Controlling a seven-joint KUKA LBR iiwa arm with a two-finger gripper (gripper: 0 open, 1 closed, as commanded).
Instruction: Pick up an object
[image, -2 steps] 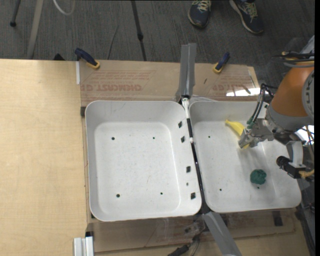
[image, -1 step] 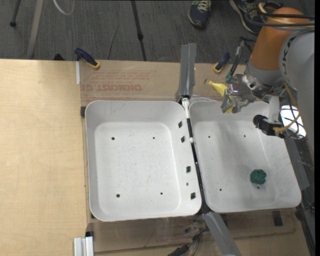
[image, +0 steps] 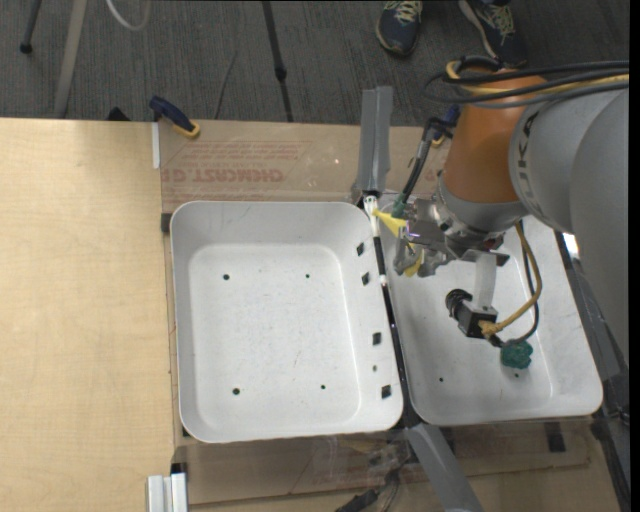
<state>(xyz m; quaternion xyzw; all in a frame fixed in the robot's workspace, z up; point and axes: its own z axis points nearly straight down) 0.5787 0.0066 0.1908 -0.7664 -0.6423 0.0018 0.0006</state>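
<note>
A small teal object (image: 516, 355) lies in the right bin (image: 560, 395), toward its front right. The grey arm with its orange band (image: 485, 150) reaches in over the back of this bin. My gripper (image: 410, 260) hangs low at the bin's left side, close to the divide between the two bins and well left of the teal object. Something small and yellow-green shows at the gripper's tip, but I cannot tell whether it is a held thing or part of the tool.
The left bin (image: 185, 300) stands beside the right one, with black clips along their shared wall (image: 385, 300). A black fitting (image: 463, 310) on a yellow cable dangles from the wrist over the right bin. Brown cardboard lies behind the bins.
</note>
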